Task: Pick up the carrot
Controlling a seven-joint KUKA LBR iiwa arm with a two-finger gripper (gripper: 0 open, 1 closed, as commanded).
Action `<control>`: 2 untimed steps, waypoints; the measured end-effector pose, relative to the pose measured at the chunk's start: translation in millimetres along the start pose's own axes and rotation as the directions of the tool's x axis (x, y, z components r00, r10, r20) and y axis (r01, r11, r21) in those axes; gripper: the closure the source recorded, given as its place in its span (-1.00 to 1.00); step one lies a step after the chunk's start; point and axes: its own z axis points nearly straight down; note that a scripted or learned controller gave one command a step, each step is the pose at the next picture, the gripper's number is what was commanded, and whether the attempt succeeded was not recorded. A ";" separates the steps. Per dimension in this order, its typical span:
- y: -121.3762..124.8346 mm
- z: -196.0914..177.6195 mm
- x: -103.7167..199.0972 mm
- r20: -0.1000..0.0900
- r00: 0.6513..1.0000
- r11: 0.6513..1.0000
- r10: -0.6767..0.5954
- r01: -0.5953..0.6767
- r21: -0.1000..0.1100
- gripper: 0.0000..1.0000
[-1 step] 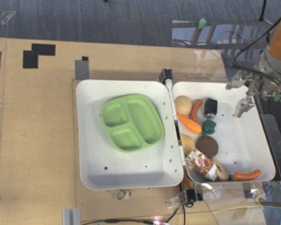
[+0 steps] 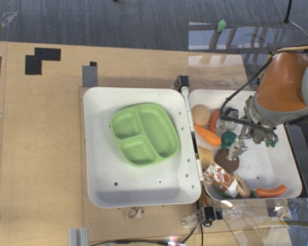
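Nearest the camera, the wooden tabletop is seen, on which two shallow white bins are carried side by side. A green three-compartment plate is laid in the left bin, slightly askew. Over the right bin the grey arm with its orange band is reached in from the right, and the gripper is hung low above the middle of that bin. Whether the fingers are spread or closed cannot be told, as they are blurred against the items beneath. A printed food packet is found at the bin's near left corner. The carrot is laid at the left side of the right bin, just beside the dividing wall, left of the gripper and apart from it. A red-orange sausage-like piece is set at the near edge, a pale round item lies above the carrot, and a dark brown disc lies just below the gripper
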 end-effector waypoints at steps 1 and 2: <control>28.7 34.0 11.4 0.026 0.988 0.988 0.154 -0.155 0.009 -1.00; 27.8 23.7 8.9 0.034 0.987 0.988 0.154 -0.155 0.010 1.00</control>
